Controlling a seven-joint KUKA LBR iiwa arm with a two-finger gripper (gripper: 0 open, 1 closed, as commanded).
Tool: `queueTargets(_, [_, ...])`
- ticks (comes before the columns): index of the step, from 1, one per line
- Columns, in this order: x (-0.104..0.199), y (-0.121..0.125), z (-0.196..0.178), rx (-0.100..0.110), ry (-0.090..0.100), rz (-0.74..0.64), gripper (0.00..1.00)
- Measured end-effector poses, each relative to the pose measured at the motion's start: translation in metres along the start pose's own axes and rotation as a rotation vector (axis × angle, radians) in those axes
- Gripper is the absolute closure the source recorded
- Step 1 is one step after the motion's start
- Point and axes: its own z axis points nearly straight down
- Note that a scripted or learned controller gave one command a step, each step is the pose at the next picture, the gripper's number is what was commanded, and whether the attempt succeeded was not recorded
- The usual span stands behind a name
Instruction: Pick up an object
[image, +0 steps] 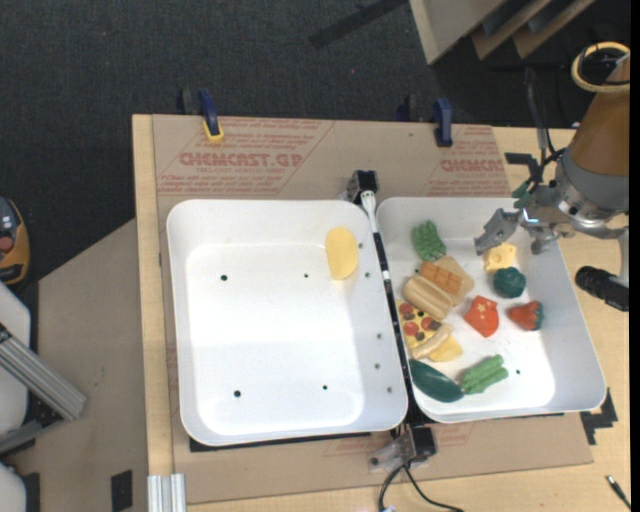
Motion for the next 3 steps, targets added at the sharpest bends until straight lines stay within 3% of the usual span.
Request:
queueTargets(1, [0.009,-0.019,0.111,-0.003,0.005,0.003,0.0])
queueTargets(2, [0.07,-0.101,0.108,-0.004,-0.003,0.002,0.0])
queueTargets(3, [0.068,-0.098,0.099,-0.007,-0.002,0.003,1.0])
